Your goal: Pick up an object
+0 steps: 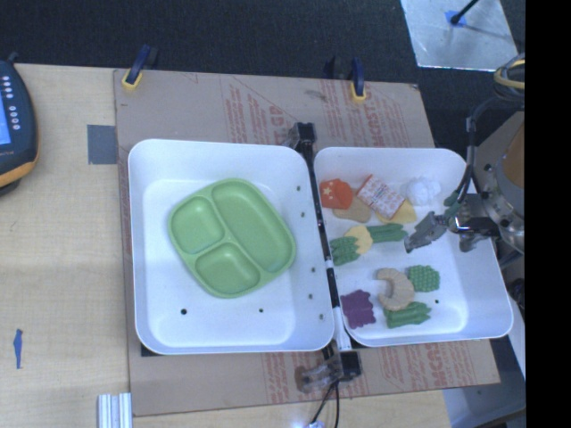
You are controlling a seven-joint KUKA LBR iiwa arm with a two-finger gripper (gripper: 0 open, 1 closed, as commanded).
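Here toy foods (pixel 385 239) crowd the right bin (pixel 486 324) beneath the pincer (pixel 422 235).

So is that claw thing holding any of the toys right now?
No. The gripper hangs over the right bin with nothing between its fingers.

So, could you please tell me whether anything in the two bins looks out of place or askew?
Only mildly: the green divided plate lies rotated in the left bin, its edges at an angle to the bin's walls. The toy food items in the right bin lie jumbled in a loose heap, several touching or overlapping. Nothing looks spilled or damaged.
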